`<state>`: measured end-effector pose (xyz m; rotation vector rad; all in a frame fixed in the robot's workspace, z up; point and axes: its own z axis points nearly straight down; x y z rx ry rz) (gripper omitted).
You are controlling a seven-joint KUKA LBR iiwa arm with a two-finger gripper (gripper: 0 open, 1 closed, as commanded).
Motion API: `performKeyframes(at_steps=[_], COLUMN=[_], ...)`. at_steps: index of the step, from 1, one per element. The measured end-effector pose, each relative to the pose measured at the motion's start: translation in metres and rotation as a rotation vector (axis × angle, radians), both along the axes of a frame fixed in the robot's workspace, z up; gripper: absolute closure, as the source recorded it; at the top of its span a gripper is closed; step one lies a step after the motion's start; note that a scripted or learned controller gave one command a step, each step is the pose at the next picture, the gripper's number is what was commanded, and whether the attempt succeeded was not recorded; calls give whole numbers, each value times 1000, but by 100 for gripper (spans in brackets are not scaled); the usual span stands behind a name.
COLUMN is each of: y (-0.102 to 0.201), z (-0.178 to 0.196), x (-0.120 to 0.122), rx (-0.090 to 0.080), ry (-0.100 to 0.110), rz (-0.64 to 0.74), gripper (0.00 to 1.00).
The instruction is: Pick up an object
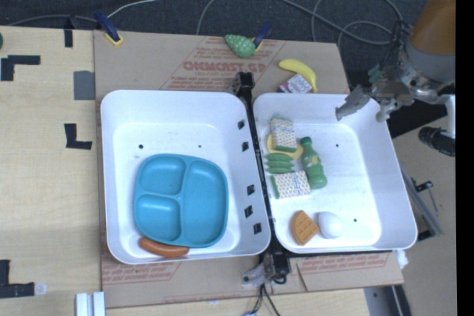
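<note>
My gripper (pixel 365 111) hangs over the far right corner of the right bin (pixel 385 181), its fingers spread open and empty. In that bin's left half lie a green bottle (pixel 312 163), a green pea pod (pixel 280 163), a pale waffle piece (pixel 281 133) and a white patterned packet (pixel 291 185). Near the bin's front sit an orange biscuit (pixel 302 227) and a white egg (pixel 329 224). All these objects are apart from the gripper, to its left and nearer the front.
The left bin (pixel 122 122) holds a blue divided plate (pixel 180 200) and a sausage (pixel 163 248) at its front edge. Behind the bins on the cardboard lie a banana (pixel 298 70), a small packet (pixel 298 85) and a green toy (pixel 241 44). Cables run across the back.
</note>
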<state>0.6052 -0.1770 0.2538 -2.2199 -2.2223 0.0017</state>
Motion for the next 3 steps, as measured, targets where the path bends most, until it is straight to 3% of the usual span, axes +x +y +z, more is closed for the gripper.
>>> performKeyframes(at_steps=[1,2,3], y=[42,60,58], z=[-96,-163,-167], x=[13,17,-47], rx=[2,2,-2], ry=[4,-7,-6], rz=[1,2,-1], gripper=[0,0,0])
